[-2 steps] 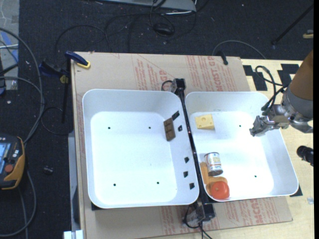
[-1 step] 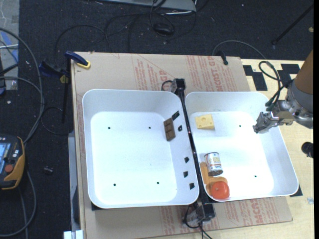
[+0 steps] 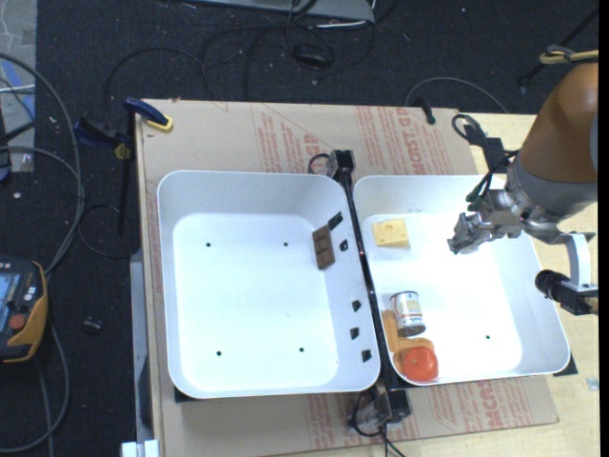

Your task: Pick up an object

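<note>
Cheese wedge [image 3: 391, 233], pale yellow, lies near the back-left corner of the right bin [image 3: 533, 350], and I judge it my nearest candidate. My gripper [image 3: 463, 237] hangs over that bin's upper middle, level with the wedge and off to its right, well clear of it. From this slant I cannot tell whether the fingers are apart or together; they read as a dark cluster, and nothing shows between them.

To do this well I would slide left until I sit squarely over the wedge, set the fingers across its narrower sides, and come straight down. It looks low and flat, so I expect I'd need to go almost to the floor of the bin before closing.

Other options lie toward the front-left corner: a small can [image 3: 408, 312] with a red tomato [image 3: 418, 362] just in front of it, and an orange stick [image 3: 391, 329] along the wall beside them. That cluster is crowded, so I'd leave it. A brown block [image 3: 324, 248] leans at the right wall of the left bin [image 3: 190, 198]. The divider [image 3: 359, 246] between bins stands close to the wedge's left, so I'd watch clearance there. The worktop [image 3: 247, 136] around is cardboard-covered.
</note>
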